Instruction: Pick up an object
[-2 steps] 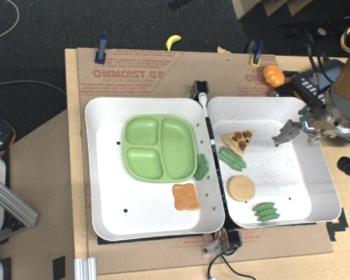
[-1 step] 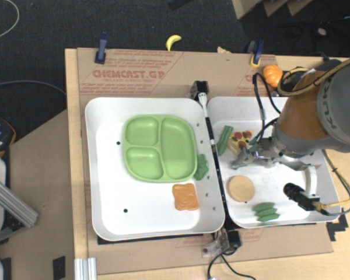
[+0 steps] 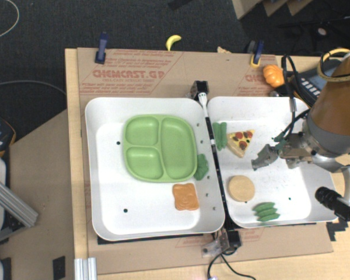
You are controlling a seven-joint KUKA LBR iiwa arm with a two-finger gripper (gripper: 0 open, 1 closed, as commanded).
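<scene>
Over the right bin (image 3: pixel 291 107), well inside its right half, hangs the claw (image 3: pixel 261 159), reached in from the right on the grey arm (image 3: pixel 332 112) with its orange band; impossible to tell whether spread or clenched, and nothing seen gripped. Just left of the claw, toward the bin's far-left part, lies a pizza slice (image 3: pixel 241 142), and against the left wall beside it a green pod-like piece (image 3: pixel 221 135). Near of the claw and slightly left, a round tan cookie (image 3: pixel 241 188); nearer still, close to the near rim, another green pod piece (image 3: pixel 265 211). All 4 apart from the claw, none touching it. In the left bin (image 3: pixel 102 174), toward its far middle, sits a green 3-compartment plate (image 3: pixel 160 147), with a small dark green piece (image 3: pixel 202 167) touching its right edge and an orange toast-like slab (image 3: pixel 186 196) just near of it. On the cardboard-covered worktop (image 3: pixel 81 98) beyond the bins, a small orange fruit-like thing (image 3: pixel 273 74) at the far right, a yellow banana shape (image 3: pixel 172 41) at the far edge, and 2 blue clamps (image 3: pixel 101 49) gripping that edge.
</scene>
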